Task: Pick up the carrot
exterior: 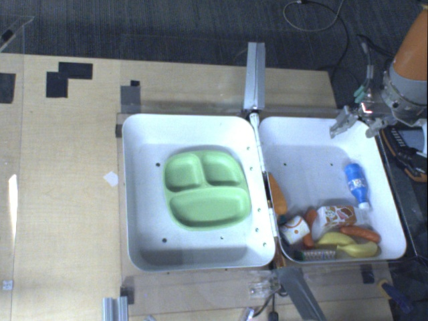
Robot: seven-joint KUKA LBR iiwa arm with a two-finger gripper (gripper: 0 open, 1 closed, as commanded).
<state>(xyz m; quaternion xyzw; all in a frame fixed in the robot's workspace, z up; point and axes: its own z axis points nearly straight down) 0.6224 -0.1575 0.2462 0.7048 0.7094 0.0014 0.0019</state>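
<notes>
My arm point(409, 65) cut off by right edge; carrot point(276, 194) half hidden against bin divider; toy pile point(338, 233) overlapping, items unclear.

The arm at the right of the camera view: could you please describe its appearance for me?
The arm is grey metal with a broad orange band above the wrist. Below the band sits a silvery collar, and the gripper ends in two pale grey fingers. A thin cable runs along the wrist, where a small reddish light glows.
</notes>
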